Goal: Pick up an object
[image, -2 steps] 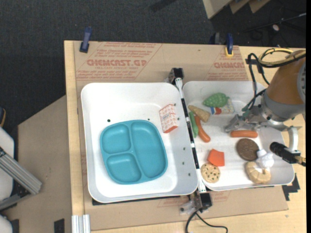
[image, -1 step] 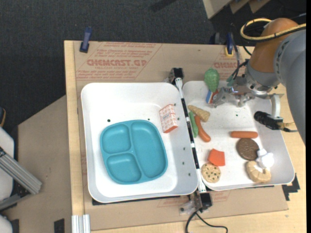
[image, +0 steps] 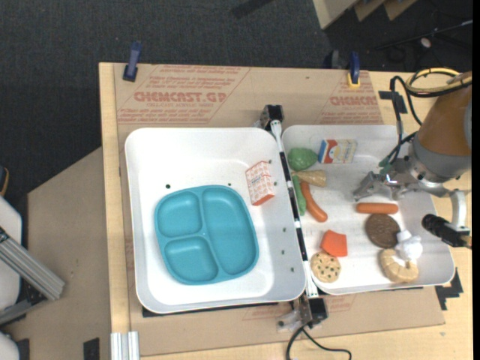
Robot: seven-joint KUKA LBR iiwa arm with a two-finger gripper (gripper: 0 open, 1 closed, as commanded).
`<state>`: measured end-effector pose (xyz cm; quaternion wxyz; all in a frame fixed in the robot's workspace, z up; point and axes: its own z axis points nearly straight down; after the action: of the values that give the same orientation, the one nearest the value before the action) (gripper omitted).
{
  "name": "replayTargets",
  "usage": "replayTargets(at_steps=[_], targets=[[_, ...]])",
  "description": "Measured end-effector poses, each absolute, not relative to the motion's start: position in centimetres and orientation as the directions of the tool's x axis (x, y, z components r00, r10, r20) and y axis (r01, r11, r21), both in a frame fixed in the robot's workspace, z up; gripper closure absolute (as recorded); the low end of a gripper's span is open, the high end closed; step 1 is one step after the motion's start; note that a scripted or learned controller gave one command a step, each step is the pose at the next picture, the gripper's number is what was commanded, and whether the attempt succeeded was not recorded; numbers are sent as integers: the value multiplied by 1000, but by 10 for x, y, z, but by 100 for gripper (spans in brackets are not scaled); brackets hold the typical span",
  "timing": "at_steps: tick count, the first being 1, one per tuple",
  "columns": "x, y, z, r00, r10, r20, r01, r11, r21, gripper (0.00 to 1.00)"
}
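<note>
My gripper hangs low over the right bin, near its middle, on the end of the grey arm with the orange band. Just below it lies a reddish-brown sausage. Nothing shows as held in the gripper. Around it lie a dark brown cookie, a croissant, a small white piece, an orange-red block and a chip cookie. A carrot, a pale roll, a green item and a small blue-white carton sit to the left.
The left bin holds a teal divided plate and a small red-and-white carton near its right wall. A black divider runs between the bins. Cables hang by the arm at the right.
</note>
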<state>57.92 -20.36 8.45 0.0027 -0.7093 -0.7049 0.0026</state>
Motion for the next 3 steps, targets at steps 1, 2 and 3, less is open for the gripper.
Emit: replayTargets(at_steps=[1, 2, 3], targets=[[529, -184, 84, 2, 1000, 4, 1000, -2, -7, 0], [532, -185, 95, 2, 1000, 0, 1000, -2, 2, 100], [587, -99, 98, -9, 1000, 0, 1000, 9, 6, 100]])
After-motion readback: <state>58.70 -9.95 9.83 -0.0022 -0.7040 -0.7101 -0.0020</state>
